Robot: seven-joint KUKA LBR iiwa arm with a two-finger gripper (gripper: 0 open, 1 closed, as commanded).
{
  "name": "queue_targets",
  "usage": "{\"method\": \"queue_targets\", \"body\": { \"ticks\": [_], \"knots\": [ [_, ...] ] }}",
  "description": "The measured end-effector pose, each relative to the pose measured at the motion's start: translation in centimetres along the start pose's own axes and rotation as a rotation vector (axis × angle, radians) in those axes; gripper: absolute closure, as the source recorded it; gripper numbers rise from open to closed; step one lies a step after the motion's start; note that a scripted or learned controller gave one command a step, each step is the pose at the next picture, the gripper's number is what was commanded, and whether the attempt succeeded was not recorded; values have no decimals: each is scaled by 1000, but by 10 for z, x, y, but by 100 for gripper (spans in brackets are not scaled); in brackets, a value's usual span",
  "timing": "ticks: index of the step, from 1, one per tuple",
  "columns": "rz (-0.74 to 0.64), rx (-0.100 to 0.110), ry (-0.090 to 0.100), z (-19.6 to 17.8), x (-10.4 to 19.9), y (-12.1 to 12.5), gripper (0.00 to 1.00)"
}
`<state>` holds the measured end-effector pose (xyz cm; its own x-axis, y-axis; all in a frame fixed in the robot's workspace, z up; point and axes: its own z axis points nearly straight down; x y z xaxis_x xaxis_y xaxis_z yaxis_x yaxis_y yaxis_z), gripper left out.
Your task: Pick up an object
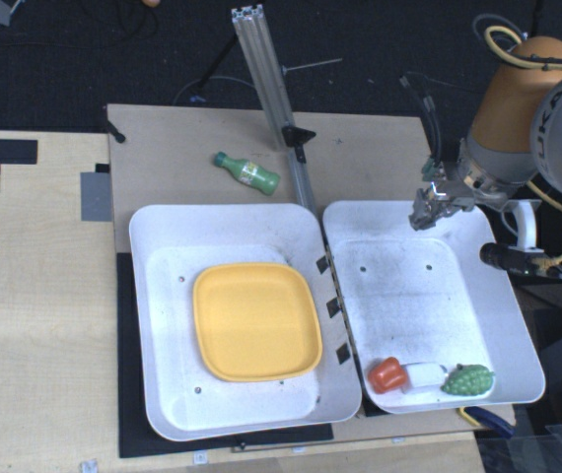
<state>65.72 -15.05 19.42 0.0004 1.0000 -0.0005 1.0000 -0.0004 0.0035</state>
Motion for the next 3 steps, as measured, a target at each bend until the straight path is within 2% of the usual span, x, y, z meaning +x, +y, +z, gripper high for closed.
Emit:
{"method": "queue_targets", "body": {
  "ticks": [1,3],
  "knots": [
    [0,1,0,-43,4,0,100],
    [-4,4,2,-55,104,-38,100]
  ]
}}
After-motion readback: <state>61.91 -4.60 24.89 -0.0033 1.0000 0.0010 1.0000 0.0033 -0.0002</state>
